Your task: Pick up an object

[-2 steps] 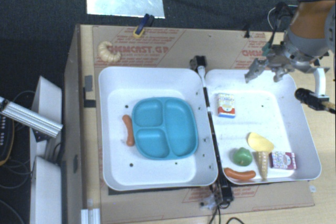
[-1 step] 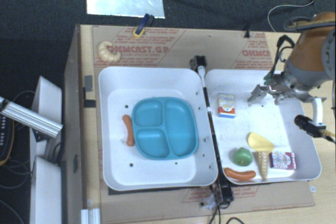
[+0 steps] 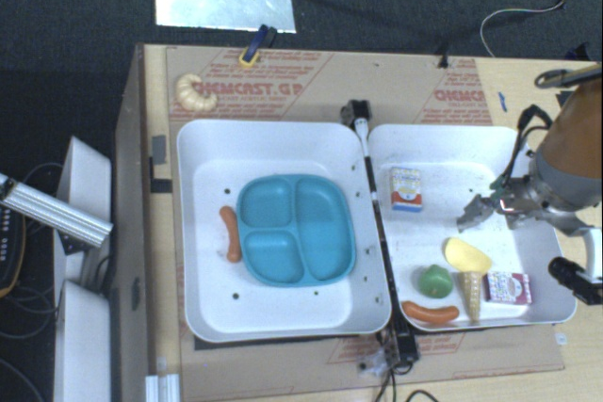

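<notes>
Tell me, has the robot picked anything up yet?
Not yet. The gripper is over the right bin, with nothing between its fingers. The toys all lie in the bins: the small carton, the yellow piece, the green ball, the cone and the sausage. Reaching in looks done; grabbing and lifting are left.

The divided blue plastic plate lay in the left shallow white bin, an orange sausage just left of it. In the right shallow white bin, a small carton lay behind a green ball, with a boxed packet to the right.
</notes>
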Action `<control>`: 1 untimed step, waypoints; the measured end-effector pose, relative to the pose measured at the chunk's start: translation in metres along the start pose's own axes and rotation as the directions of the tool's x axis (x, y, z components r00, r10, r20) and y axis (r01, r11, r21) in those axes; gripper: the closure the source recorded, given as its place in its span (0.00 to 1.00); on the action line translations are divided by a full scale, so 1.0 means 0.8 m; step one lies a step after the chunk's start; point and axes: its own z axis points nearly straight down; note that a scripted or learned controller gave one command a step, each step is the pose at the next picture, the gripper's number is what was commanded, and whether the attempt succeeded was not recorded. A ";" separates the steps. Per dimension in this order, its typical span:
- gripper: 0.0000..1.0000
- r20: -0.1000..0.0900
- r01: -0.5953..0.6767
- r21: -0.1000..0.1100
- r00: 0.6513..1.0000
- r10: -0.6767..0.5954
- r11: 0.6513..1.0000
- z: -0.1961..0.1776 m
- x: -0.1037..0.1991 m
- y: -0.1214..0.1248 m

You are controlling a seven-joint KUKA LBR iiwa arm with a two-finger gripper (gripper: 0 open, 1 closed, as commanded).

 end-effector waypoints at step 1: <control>0.00 0.000 0.000 -0.002 1.000 0.000 1.000 0.104 0.030 -0.023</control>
